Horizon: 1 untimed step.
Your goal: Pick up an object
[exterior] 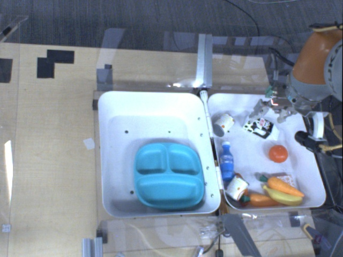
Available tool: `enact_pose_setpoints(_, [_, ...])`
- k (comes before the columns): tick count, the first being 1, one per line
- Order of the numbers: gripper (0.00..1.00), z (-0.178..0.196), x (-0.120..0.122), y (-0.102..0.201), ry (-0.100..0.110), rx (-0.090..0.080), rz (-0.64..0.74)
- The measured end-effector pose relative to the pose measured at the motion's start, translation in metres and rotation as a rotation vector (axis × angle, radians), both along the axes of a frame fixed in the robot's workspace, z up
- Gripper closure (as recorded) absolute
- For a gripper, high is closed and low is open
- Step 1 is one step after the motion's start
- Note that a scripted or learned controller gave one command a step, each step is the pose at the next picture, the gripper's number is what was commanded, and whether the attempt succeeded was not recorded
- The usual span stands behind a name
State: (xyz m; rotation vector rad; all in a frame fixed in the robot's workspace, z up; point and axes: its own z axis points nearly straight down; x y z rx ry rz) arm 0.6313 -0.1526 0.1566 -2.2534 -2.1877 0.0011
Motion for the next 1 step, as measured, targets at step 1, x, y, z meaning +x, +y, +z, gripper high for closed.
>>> enact_pose_setpoints(1, [0.0,-0.0503,-0.0061,0.0002,-0.007,-0.001,0.006])
